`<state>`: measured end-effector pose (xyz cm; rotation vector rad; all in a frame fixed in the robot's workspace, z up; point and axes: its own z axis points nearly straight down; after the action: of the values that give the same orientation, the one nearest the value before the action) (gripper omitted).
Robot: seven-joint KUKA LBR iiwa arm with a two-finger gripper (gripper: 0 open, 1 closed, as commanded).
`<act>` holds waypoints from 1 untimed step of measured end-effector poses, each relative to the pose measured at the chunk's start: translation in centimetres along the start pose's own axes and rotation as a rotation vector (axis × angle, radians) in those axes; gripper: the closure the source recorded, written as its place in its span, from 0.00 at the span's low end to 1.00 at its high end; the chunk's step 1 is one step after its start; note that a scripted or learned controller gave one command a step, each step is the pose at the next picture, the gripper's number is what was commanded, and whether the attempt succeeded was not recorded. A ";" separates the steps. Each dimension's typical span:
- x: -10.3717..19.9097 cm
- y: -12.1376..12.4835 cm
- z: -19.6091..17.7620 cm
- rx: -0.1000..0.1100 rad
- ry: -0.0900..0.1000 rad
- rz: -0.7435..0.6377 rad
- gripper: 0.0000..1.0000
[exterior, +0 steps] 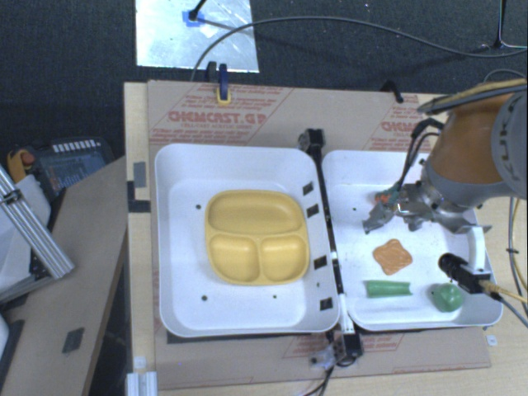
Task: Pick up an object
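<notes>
Waffle (pixel 393 256) lies untouched in the right bin's (pixel 355 172) middle, bean (pixel 388 288) and green lump (pixel 446 297) along its near edge. Gripper (pixel 386 211) hovers above; jaws' state I cannot tell. Nothing picked yet.

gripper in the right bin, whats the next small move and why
Probably shift toward the bin's near side and lower over the orange waffle-shaped piece. The gripper hangs just beyond it with nothing visible between its fingers, and that piece lies flat and apart from the green stick and green lump, so it looks the closest target.
</notes>
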<state>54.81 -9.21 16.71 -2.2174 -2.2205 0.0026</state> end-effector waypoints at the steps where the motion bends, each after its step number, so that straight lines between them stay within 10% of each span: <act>1: 0.1 0.2 4.2 -0.001 -0.001 0.001 0.00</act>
<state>54.98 -9.14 12.51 -2.2190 -2.2204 0.0021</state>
